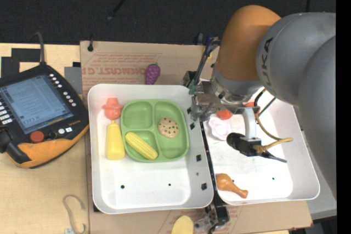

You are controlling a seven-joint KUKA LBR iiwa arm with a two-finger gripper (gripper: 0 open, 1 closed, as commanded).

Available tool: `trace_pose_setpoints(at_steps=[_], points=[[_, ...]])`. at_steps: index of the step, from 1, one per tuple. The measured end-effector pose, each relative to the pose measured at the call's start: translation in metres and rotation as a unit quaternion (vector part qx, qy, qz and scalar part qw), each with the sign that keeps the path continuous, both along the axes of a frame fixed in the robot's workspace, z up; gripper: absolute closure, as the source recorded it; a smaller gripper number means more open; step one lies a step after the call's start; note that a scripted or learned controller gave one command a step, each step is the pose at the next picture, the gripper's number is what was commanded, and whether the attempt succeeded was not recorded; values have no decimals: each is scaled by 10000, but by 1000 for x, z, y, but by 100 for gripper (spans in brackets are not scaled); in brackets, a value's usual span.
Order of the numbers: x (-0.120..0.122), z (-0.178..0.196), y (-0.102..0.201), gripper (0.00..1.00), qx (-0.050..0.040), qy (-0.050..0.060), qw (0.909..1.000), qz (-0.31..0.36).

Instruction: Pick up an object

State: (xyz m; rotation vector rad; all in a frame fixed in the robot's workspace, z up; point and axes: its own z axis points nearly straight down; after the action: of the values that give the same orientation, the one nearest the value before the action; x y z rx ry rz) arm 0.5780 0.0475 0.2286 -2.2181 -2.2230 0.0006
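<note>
Hovering over right bin (307,183) near white cloth (219,127), gripper (198,109) state unclear, possibly mid-descent; centring over single item, avoiding bin wall.

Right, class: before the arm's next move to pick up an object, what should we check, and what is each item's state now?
1. Gripper above the bins' shared edge: ok.
2. Finger state: cannot tell.
3. Toy chicken drumstick lying apart in right bin: ok.
4. Corn cob and cookie sit inside green divided plate: ok.
5. Nothing visibly held: ok.
6. Arm hides part of right bin: not ok.
</note>
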Motion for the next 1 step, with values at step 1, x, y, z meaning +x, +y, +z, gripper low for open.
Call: trace_pose_setpoints(at_steps=[1], points=[[11, -11, 8, 100, -6, 7, 10000, -18]])
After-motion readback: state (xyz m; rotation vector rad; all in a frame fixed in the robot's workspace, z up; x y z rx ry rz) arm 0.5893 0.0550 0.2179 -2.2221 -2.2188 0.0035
